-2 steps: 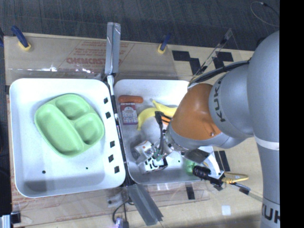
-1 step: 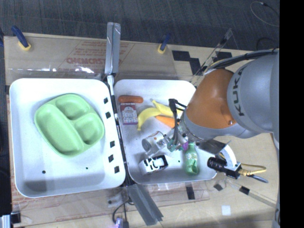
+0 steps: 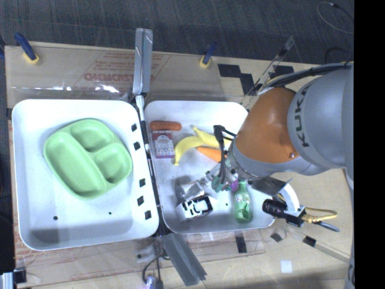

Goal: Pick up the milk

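Two-bin layout, looking down at a slant. Reaching in from the right across the right bin (image 3: pixel 252 110) and hanging the gripper (image 3: pixel 201 188) low, just behind the milk (image 3: pixel 197 206), a small black-and-white carton lying near the bin's front wall, just left of the green bottle (image 3: pixel 242 202). Coming at the carton from above, probably because of crowding: keeping off the bottle at one side and the banana (image 3: pixel 186 146), carrot (image 3: pixel 210 153), sausage (image 3: pixel 165 126) and small red packet (image 3: pixel 162 144) farther back. Not showing the carton gripped; not allowing any telling of whether the gripper is spread or closed. Leaving the green divided plate (image 3: pixel 90 158) in the left bin (image 3: pixel 24 161), well apart from the work.
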`<action>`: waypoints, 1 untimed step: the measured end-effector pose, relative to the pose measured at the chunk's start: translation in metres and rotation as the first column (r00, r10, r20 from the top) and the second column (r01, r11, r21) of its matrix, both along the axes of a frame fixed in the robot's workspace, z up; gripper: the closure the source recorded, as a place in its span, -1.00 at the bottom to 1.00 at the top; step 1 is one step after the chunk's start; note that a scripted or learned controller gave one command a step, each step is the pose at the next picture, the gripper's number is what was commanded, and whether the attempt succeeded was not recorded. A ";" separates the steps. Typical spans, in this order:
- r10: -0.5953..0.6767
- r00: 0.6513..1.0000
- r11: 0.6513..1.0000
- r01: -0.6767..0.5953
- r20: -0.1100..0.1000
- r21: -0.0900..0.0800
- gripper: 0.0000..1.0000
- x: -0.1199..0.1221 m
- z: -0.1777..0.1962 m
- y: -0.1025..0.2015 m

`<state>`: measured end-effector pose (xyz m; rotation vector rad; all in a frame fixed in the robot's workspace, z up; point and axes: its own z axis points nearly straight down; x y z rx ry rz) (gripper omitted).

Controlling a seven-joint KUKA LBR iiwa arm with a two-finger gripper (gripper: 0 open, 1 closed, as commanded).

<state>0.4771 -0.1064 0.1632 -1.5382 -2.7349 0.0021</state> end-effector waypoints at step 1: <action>0.004 1.000 1.000 -0.004 0.001 0.001 -1.00 0.000 -0.062 -0.014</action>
